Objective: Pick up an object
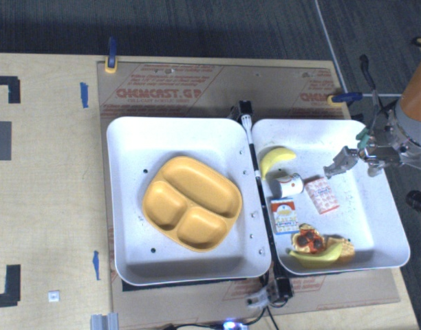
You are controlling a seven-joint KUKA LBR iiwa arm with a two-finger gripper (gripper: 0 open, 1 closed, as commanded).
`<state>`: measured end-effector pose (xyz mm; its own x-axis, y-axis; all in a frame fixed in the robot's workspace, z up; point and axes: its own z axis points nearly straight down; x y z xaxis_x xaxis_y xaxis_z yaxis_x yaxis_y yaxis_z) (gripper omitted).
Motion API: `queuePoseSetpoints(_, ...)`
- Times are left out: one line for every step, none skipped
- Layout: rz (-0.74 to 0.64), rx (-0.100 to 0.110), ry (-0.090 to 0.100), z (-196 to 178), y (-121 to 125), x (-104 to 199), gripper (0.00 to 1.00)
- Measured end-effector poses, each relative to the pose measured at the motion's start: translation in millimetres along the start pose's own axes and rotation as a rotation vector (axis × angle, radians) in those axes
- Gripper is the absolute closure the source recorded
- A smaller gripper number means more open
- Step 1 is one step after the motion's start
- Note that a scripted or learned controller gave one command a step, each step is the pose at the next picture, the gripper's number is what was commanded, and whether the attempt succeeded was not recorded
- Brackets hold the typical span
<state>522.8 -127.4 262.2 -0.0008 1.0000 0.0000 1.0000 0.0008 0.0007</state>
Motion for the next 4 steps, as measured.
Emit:
queuePoseSetpoints(0.001,0.002,0.000,161.3,15.2,-13.2,0.00)
queuePoseSetpoints(0.003,-0.002,-0.001,176.3,-41.5,24.6,0.00)
queuePoseSetpoints(0.003,-0.009,-0.003,165.4,-39.2,24.3,1.00)
queuePoseSetpoints(0.003,-0.009,-0.003,165.5,-39.3,24.3,0.00)
